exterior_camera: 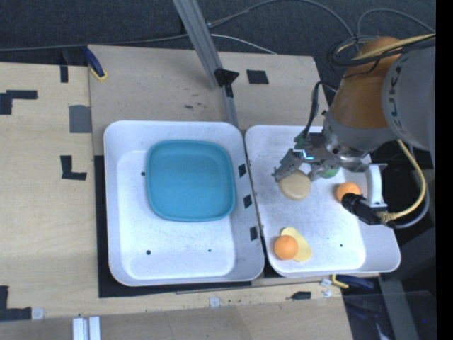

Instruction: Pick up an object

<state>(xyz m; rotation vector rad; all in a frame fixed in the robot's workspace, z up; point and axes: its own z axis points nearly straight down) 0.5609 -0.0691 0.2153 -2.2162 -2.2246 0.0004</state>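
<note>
You are looking at the grey two-finger gripper [303, 163] hanging right over the round tan potato-like lump [294, 186] in the right white bin [258, 190], likely lining up a grab. At five o'clock from it, a small orange ball [285, 247] is touching a yellow piece [301, 246].
</note>
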